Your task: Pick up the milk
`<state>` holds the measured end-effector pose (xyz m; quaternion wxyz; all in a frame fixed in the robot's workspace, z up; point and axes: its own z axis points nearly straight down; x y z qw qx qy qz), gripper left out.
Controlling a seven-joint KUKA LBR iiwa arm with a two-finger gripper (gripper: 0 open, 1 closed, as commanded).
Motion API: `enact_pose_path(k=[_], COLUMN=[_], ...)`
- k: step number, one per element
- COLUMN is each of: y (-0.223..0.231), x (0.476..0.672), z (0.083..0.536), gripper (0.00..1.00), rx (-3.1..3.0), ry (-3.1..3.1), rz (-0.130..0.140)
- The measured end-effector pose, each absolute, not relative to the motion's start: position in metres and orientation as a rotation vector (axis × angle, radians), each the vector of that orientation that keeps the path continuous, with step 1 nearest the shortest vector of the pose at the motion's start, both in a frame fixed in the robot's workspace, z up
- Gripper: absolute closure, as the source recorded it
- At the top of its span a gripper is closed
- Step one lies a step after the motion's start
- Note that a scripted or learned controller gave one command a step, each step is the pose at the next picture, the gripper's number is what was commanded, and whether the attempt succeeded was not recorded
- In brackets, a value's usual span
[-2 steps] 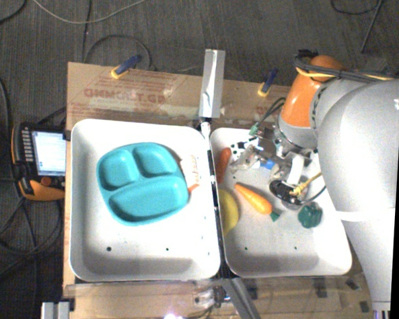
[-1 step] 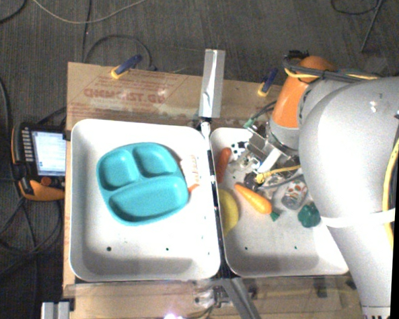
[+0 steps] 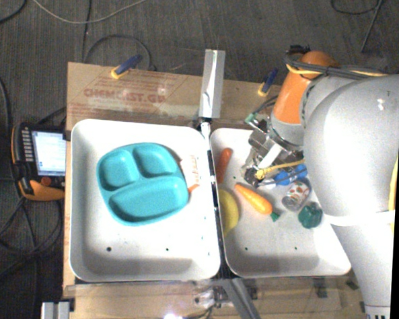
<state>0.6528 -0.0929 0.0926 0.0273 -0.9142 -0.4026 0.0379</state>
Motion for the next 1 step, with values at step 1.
enact_pose_path(k=[1], y=[-0.0269], x=[0.6593], z=[0.1829], gripper=[1.0], rx=[-2.995], ry=[-0.952], rz=[0.007])
